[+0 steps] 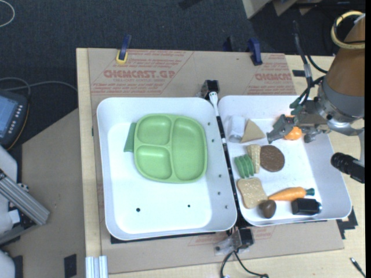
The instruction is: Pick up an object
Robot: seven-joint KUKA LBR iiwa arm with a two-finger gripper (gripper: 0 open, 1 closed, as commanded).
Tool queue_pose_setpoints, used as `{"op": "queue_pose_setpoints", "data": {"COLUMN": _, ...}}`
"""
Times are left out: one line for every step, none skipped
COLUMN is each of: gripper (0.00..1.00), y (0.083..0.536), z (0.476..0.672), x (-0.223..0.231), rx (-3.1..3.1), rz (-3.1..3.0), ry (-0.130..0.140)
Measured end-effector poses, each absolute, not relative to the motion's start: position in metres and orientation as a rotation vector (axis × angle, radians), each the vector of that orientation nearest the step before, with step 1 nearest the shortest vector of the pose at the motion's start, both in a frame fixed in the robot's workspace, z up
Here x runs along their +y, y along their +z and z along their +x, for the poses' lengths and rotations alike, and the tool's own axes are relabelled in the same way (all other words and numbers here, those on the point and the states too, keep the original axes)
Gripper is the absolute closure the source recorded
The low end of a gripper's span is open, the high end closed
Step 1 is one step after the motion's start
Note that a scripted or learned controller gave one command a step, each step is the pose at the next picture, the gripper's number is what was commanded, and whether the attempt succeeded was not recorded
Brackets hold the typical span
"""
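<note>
Seemingly the grab is made: the gripper (293, 131) sits over the far side of the right bin (324, 172) with a small orange piece (294, 134) pinched between its fingers, near the tan wedge (251, 131). Whether it is clear of the floor is unclear; lifting it away remains
</note>
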State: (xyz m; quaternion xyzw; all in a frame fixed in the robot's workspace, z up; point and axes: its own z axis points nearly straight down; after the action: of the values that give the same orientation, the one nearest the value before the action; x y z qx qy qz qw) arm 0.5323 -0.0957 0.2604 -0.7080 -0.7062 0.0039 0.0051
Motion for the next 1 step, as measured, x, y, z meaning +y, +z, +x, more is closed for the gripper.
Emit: {"op": "queue_pose_setpoints", "data": {"gripper": 0.00, "y": 0.2667, "z": 0.5344, "x": -0.0955, "rx": -2.222, "rz": -2.221, "ry": 0.000}}
